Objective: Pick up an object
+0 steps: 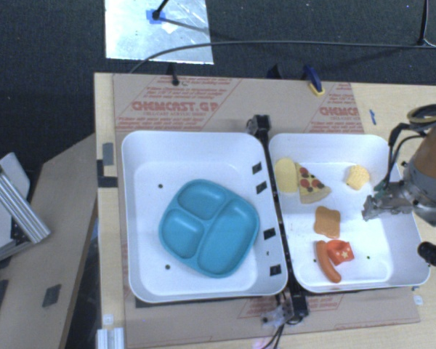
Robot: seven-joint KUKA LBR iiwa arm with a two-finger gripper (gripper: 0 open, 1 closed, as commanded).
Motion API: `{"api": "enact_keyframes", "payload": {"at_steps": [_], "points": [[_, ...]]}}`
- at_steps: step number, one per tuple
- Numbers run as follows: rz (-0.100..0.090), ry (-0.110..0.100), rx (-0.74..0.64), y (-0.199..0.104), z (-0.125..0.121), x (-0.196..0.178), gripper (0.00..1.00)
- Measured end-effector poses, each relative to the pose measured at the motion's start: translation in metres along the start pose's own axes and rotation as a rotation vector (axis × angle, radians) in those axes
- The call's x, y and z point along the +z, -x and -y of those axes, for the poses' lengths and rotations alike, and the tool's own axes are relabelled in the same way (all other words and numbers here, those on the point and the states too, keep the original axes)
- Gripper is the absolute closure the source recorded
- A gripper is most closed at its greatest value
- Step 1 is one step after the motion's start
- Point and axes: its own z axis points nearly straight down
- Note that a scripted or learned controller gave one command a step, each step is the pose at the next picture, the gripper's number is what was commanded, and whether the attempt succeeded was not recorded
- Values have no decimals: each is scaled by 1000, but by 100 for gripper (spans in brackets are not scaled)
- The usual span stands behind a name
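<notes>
Gripper: the gripper [373, 208] sits low over the right side of the right bin, at about mid depth, with its dark tip pointing left toward the food items.
Gripper state: cannot tell; the tip reads as one dark grey mass against the white floor, and nothing is seen between its parts.
Arm: the arm [430, 167] enters from the right edge, orange-brown at the wrist, with a black cable looping above it.
Right bin: the right bin [327, 143] is white and shallow and holds all the small food items.
Corn piece: the yellow corn piece [357, 177] lies far and just left of the gripper, apart from it.
Pizza slice: the pizza slice [311, 184] lies in the far left part of the right bin, touching the yellow round piece [285, 175] on its left.
Bread piece: the orange-brown bread piece [327, 221] lies near the bin's middle, left of the gripper and apart from it.
Sausage and red piece: the sausage [328, 265] lies near the front wall, with a red piece [341, 251] resting against it.
Left bin: the left bin [192, 143] holds a blue divided plate [209, 226], set at a slant.
Bench: the bench [225, 97] carries brown printed board under both bins.
</notes>
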Motion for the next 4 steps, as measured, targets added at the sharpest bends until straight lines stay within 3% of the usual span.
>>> {"api": "enact_keyframes", "payload": {"at_steps": [3, 4], "points": [[0, 2, -4, 13, -15, -147, 100], [-3, -3, -8, -38, -22, -130, 100]]}}
